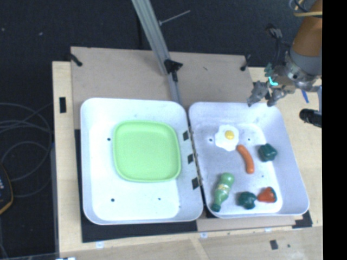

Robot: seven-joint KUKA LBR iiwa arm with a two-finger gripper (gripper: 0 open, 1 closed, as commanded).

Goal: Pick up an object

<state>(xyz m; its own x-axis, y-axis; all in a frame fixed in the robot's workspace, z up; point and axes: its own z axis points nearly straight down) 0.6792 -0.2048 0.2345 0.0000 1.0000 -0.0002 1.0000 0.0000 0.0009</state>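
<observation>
Toys lie scattered in the right bin (290,161), any of them there for the taking: a fried egg (226,136) near the far middle, an orange sausage (246,159) just nearer than it and lying at a slant, a dark green pepper (267,152) to the sausage's right. Along the near side sit a green bottle (222,190) tipped on its side, a dark green lump (246,200) and, touching or nearly touching it, a small red-orange piece (266,195). None of these is lifted; all rest on the bin floor.

The gripper (263,97) hangs over the far right corner of that bin, well apart from every toy, its two fingers spread and nothing between them. The grey arm (307,42) reaches in from the right.

The left bin (92,161) holds a light green square plate (146,150), lying flat near its middle. A grey pole (154,31) slants up from between the bins.
</observation>
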